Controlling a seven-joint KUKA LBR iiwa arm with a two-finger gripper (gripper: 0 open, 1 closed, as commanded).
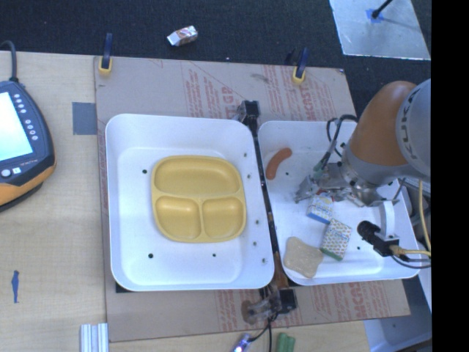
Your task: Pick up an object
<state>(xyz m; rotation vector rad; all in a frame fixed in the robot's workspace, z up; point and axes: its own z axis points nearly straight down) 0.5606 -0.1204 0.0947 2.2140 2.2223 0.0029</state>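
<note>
I see the gripper (pixel 314 188) low in the right bin (pixel 293 139), but I cannot tell its state. Just beside it lies one blue-white packet (pixel 320 210). I count one green box (pixel 336 239), one tan slice (pixel 303 257) and one sausage (pixel 277 162). The left bin (pixel 132 196) holds one yellow tray (pixel 198 198). Cardboard (pixel 220 86) covers the wooden bench (pixel 51 270); dark floor (pixel 73 13) lies beyond.
</note>
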